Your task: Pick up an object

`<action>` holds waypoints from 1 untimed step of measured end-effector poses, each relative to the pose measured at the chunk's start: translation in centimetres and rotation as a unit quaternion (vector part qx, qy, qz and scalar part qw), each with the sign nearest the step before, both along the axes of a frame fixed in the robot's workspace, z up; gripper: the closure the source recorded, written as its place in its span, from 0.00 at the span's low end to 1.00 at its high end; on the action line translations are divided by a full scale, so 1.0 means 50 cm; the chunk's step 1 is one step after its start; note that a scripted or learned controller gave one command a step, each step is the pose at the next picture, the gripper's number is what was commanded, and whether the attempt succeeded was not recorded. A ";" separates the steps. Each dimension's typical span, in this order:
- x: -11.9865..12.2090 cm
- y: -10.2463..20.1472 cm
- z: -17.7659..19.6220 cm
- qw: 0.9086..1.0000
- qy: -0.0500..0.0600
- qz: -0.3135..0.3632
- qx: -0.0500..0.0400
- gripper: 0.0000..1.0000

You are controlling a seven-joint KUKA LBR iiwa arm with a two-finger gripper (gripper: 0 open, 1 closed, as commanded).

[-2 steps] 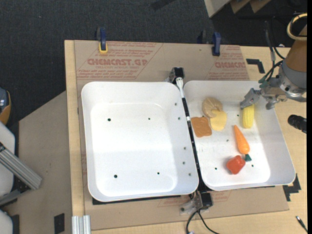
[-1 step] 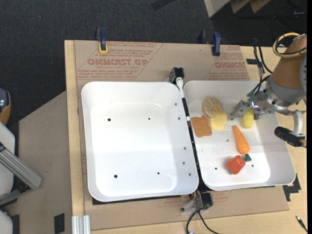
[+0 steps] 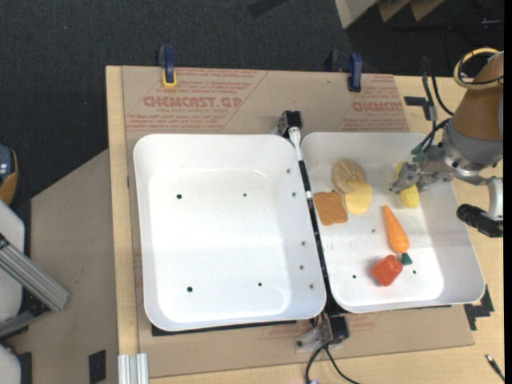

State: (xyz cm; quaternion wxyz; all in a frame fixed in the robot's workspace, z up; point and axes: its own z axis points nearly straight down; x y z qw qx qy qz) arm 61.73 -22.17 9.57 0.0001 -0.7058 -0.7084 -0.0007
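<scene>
My gripper (image 3: 406, 184) hangs low over the right bin (image 3: 456, 282), beside a yellow block (image 3: 410, 198); jaw state I cannot tell.

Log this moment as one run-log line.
arm: over right bin | gripper: low, beside small yellow block | grasp: not confirmed | left bin: no items
</scene>
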 end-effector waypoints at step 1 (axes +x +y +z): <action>0.108 0.095 0.156 1.000 -0.006 0.002 -0.001 1.00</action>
